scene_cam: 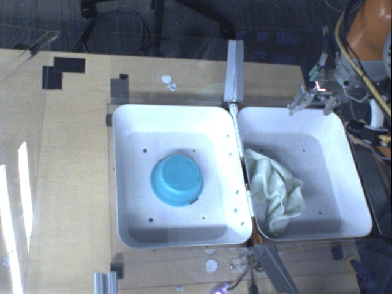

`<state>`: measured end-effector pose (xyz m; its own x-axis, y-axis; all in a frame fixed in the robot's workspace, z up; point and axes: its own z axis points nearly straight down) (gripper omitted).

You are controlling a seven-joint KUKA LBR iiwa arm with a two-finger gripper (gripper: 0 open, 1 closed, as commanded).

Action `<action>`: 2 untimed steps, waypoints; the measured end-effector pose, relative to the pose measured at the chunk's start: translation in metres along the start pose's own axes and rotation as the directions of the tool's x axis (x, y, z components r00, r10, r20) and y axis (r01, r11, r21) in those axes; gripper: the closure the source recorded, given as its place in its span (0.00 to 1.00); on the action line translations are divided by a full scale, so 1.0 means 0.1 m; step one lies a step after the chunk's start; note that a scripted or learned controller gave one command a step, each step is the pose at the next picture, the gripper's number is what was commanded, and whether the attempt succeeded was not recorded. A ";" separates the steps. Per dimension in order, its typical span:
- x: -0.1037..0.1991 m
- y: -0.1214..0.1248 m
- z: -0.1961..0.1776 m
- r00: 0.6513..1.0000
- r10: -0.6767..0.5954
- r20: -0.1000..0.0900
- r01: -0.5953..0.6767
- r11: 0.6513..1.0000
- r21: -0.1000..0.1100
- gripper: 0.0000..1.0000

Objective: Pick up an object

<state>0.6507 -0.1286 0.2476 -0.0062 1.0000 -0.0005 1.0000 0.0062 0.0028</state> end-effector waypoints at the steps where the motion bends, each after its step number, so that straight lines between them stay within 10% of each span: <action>1: 0.24 -0.14 -0.36 0.987 -0.161 0.001 0.161 0.987 -0.003 0.00; 2: 0.74 0.12 0.64 0.978 -0.208 -0.001 0.208 0.978 0.000 0.00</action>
<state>0.6620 -0.0541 0.1840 -0.2140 0.9768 -0.0005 0.9768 0.2140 0.0022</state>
